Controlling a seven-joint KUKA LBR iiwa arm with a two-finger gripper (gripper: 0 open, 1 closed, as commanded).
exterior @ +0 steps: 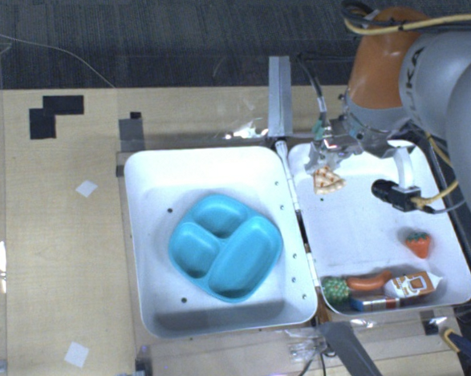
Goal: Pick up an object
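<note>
Bright, even overhead light washes the white bins (218, 164) almost to glare, leaves a soft grey shadow below the blue tray (225, 246), and the arm (444, 72) at right looks slightly blurred.

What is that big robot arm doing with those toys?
The robot arm has reached into the right bin, and its gripper is right over a toy pizza slice in the far corner. It looks like it is trying to pick it up. A toy strawberry, hot dog, broccoli and small carton lie nearer the front. The left bin holds a blue divided plate.
</note>
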